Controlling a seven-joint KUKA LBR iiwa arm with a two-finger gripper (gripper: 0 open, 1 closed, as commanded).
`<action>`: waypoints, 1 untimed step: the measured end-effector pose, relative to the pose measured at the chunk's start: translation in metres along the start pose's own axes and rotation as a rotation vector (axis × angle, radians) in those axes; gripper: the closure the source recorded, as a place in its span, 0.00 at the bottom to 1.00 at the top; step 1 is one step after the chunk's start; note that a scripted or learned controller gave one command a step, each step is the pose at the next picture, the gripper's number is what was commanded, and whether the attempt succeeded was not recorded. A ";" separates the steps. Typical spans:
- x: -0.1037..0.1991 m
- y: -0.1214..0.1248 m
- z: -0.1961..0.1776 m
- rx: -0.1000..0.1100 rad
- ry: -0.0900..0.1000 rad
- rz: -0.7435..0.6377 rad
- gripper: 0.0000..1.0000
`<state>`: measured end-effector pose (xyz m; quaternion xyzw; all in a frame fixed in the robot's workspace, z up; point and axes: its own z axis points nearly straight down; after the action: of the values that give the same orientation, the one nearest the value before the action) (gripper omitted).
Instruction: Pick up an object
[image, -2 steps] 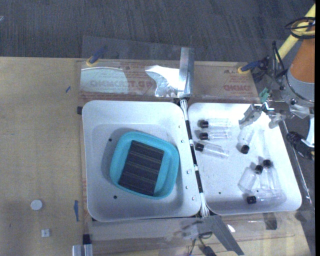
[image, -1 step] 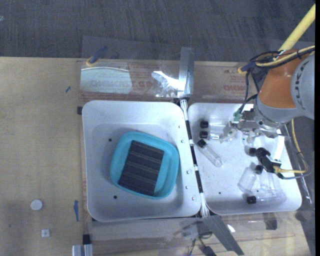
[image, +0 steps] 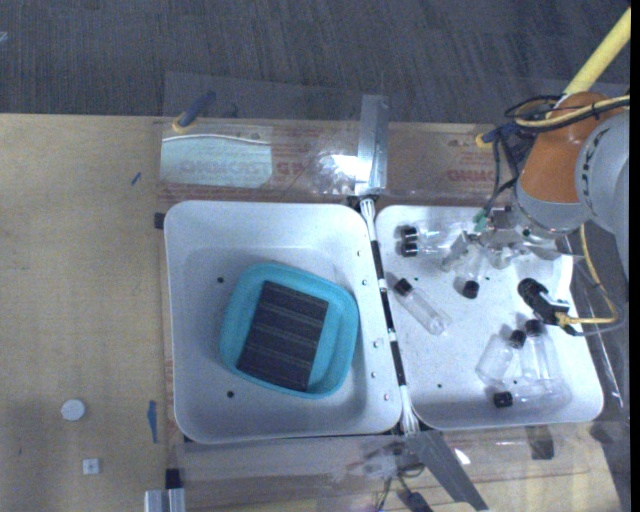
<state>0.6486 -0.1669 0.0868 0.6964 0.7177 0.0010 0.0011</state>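
Nearest the camera, in the right bin, two clear plastic bottles with black caps lie close together at the front. Mid-bin, a small clear vial lies tilted near the divider, a loose black cap just beyond it. Left bin holds a blue tray with a dark ribbed insert. Farther back, the gripper hangs over the right bin's rear, beside another clear bottle; jaw state cannot be told.
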 end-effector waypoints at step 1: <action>0.017 -0.041 -0.001 -0.002 0.000 0.012 0.00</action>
<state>0.6071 -0.1508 0.0875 0.7006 0.7136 0.0016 0.0017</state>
